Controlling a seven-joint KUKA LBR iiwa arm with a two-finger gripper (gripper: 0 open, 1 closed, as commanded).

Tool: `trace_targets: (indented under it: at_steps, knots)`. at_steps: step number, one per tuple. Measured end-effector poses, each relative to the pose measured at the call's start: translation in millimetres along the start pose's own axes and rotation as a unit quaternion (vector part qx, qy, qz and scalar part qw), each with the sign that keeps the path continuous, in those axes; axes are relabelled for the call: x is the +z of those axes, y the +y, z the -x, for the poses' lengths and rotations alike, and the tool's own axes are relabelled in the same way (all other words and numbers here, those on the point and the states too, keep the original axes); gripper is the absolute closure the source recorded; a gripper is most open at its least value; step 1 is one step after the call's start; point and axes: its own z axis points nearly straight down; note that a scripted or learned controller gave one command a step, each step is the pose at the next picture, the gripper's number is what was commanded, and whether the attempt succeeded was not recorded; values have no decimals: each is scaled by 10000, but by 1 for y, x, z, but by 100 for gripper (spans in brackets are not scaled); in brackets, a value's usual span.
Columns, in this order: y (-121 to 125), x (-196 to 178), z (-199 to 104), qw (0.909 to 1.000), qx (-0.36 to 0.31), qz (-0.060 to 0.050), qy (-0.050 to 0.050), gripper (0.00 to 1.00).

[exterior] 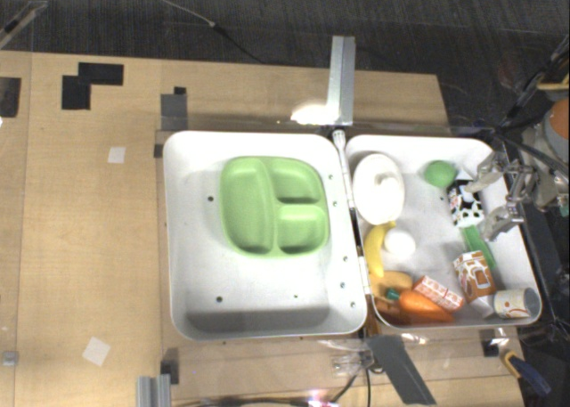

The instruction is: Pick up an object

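Note:
My gripper (492, 196) hangs over the right edge of the right bin (419, 149), open, with nothing between its fingers. Just left of it lies a black-and-white cow toy (465, 203), with a green stick (478, 248) below that. A green ball (438, 174) sits at the bin's back. Also in the bin are a white lidded cup (378, 187), a banana (375, 252), a white egg (400, 243), a carrot (425, 306), a red-and-white packet (438, 292), an orange carton (474, 274) and a small white cup (515, 304).
The left bin (191, 245) holds a green divided plate (272, 205). A metal post (342, 80) stands behind the seam between the bins. Bare wooden bench (80, 236) stretches to the left.

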Motion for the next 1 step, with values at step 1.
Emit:
trace_targets:
  at_steps: [1]
  knots:
    - [-10,110,-49,9997,-232,8,26,0]
